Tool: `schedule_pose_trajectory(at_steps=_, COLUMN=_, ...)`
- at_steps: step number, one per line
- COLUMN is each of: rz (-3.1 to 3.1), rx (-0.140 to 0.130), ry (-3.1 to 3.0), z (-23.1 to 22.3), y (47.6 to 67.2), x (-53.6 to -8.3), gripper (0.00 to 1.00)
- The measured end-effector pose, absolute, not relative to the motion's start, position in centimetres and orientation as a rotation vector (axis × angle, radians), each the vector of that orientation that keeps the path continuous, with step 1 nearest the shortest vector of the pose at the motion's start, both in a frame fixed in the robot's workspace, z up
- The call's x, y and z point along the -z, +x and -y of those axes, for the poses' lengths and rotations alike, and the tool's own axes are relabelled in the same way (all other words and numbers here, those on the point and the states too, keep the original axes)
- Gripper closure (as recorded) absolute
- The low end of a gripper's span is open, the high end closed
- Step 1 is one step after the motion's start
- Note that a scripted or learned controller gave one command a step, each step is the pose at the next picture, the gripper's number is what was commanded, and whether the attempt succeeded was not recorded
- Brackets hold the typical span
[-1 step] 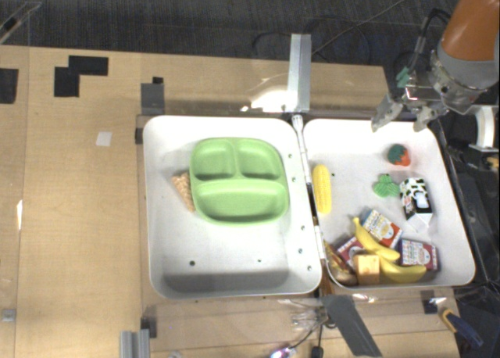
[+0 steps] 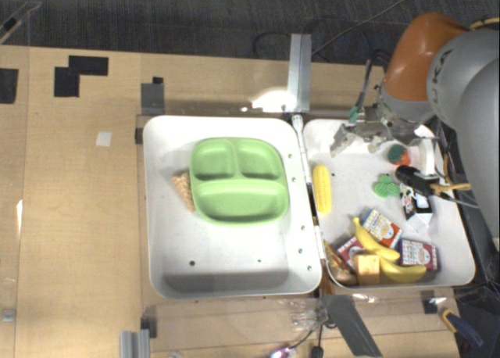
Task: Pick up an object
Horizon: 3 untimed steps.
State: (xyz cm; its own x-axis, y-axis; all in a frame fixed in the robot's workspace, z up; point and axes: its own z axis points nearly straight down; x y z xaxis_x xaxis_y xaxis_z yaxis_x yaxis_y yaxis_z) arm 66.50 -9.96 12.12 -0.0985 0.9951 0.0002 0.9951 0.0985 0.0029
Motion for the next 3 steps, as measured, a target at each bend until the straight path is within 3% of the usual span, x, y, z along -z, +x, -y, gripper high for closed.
schedule_pose_trajectory(at_steps=1, rz=-2.417, rx=-0.012, ry=1.992, z=9.0, y=64.4, x=-9.0, gripper=0.0)
schedule_pose_trajectory(at_steps=2, rz=-2.663, rx=-0.006, ry=1.656, z=7.9, y=61.3, x=-25.4, gripper=0.0)
schedule_pose_trajectory(at_steps=3, rz=-2.461, rx=-0.003, ry=1.951, z=9.4, y=58.4, x=-14.4, gripper=0.0)
